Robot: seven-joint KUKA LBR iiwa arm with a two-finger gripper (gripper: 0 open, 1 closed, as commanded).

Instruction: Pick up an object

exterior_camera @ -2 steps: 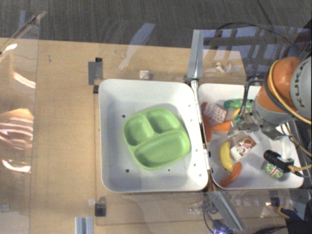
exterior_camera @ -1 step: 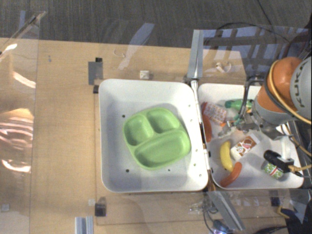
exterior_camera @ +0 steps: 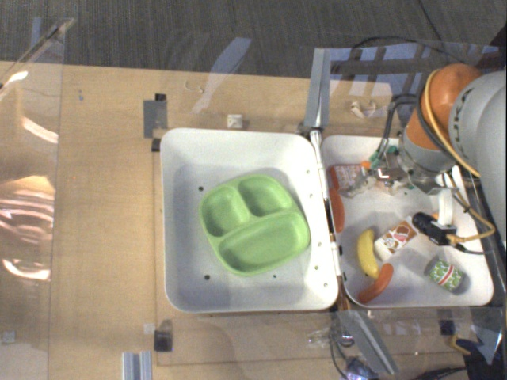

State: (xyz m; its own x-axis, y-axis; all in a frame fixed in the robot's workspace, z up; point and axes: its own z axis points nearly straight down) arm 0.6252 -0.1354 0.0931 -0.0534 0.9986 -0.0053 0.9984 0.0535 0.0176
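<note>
On a wooden desk [exterior_camera: 95, 252], two shallow white bins sit side by side. Nearest the camera in the right bin [exterior_camera: 420, 290], an orange-red sausage [exterior_camera: 377, 283] lies at a slant by the near wall, with a small green, white and red can [exterior_camera: 444, 275] on its side well to its right. Just beyond the sausage lies a yellow banana [exterior_camera: 366, 252], its near end almost touching the sausage; a small white and red carton [exterior_camera: 395, 240] lies tilted just to the banana's right.

The left bin [exterior_camera: 171, 212] holds a green divided plate [exterior_camera: 253, 225], lying flat near the middle, turned slightly, with one long compartment on its near side and two smaller ones beyond.

Farther back in the right bin, a long red item [exterior_camera: 338, 210] lies against the left wall, and a reddish packet [exterior_camera: 346, 177], too blurred to identify, sits in the far left corner. The claw [exterior_camera: 374, 177] hangs low over that far part of the bin, just to the right of the packet; whether it is open or closed cannot be told, and nothing is seen held in it. The grey arm [exterior_camera: 475, 125], with its orange band, reaches in from the right. Beyond the left bin, a small pale block [exterior_camera: 234, 121] rests on the desk.
</note>
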